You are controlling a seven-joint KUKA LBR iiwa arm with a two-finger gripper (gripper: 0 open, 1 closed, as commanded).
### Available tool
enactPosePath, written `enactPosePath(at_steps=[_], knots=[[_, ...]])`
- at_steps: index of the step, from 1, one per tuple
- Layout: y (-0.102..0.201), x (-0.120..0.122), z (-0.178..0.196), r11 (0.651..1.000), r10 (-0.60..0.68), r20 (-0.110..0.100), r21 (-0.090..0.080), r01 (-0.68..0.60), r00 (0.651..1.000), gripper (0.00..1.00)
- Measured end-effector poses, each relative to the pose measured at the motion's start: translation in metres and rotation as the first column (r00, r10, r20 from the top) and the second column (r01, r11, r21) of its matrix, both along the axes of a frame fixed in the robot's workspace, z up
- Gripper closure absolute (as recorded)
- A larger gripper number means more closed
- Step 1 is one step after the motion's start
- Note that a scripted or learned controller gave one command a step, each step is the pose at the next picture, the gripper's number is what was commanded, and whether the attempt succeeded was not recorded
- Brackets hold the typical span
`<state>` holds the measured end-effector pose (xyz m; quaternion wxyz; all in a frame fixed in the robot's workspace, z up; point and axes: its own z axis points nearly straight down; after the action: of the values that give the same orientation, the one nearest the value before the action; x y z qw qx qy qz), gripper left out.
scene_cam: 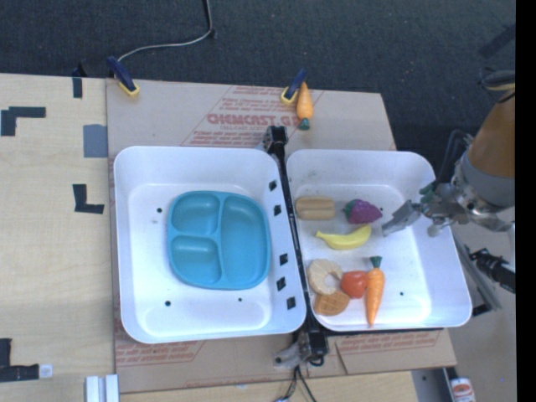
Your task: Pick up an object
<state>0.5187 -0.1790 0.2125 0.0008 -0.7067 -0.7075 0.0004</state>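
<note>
Dark carpet fills the top of the frame behind a pale wooden bench (pixel 50 249), on which a sheet of printed cardboard (pixel 243 115) is spread beneath two shallow white bins. A thin cable (pixel 180 40) is seen trailing across the carpet at upper centre, and a yellow-and-blue clamp (pixel 122 75) is fixed at the cardboard's upper left corner. A small orange toy carrot (pixel 304 105) is left on the cardboard just above the bins, beside a second clamp (pixel 293 85).

The left bin (pixel 134 308) is occupied by a blue divided plate (pixel 219 239), laid flat near its middle.

The right bin (pixel 419 308) is where the toy food is gathered. A tan bread roll (pixel 315 208) and a purple fruit (pixel 363 212) are placed in its upper half, with a yellow banana (pixel 344 239) just below and between them. Towards the lower edge, a pale bun (pixel 323 275) and a brown waffle-like piece (pixel 331 303) are crowded against a red tomato (pixel 354 284), which is touched on its right by a larger carrot (pixel 373 291) lying nearly upright in the frame.

At centre right, the grey arm with its orange band (pixel 494 145) is extended over the right bin's far edge. The gripper (pixel 400 218) is positioned just right of the purple fruit; whether its fingers are spread or pressed together cannot be told, and nothing is seen held between them.
</note>
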Motion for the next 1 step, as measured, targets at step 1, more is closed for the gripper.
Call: enactPosePath(at_steps=[1], knots=[[0.0428, -0.0344, -0.1255, 1.0, 0.0, 0.002, 0.002, 0.0, 1.0, 0.0]])
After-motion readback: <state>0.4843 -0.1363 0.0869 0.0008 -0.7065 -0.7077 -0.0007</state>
